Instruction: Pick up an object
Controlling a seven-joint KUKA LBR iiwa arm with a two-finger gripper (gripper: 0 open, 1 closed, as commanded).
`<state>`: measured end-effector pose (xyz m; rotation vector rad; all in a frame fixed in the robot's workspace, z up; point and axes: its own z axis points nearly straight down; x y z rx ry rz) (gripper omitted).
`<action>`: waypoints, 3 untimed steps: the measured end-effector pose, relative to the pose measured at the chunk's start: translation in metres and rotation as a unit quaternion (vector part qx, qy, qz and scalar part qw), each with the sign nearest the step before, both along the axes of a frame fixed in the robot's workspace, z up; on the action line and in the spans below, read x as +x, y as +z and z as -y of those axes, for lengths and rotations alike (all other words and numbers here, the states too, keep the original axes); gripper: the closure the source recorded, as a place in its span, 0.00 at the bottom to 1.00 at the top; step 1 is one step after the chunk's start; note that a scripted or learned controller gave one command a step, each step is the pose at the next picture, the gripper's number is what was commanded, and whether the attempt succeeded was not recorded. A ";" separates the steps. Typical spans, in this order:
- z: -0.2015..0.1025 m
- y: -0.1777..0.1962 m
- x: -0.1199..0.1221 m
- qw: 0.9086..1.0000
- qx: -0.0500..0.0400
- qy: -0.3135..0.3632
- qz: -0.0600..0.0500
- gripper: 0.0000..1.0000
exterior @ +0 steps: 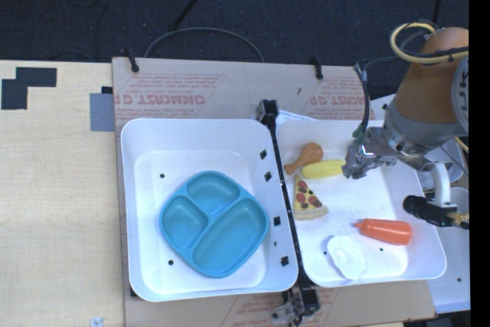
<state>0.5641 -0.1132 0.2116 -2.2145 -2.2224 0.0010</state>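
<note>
Metal two-finger gripper sits low in the right white bin, at the three o'clock end of the yellow plastic corn-like piece — grip state: cannot tell. Brown toy drumstick touches it at eleven o'clock, the pizza-slice toy lies just beside at seven — an end-on grab could slip or nudge these neighbours.

arm – reaching in from right | gripper – low, pointing left

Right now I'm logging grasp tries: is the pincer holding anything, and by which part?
Cannot be told. The pincer sits at the right end of the yellow corn cob, but no hold shows.
</note>
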 end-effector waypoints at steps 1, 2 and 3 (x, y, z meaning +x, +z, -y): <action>-0.049 0.012 -0.002 1.000 0.000 0.000 0.001 1.00; -0.102 0.022 -0.004 1.000 0.000 0.001 0.001 1.00; -0.155 0.026 -0.003 1.000 -0.001 0.000 0.000 1.00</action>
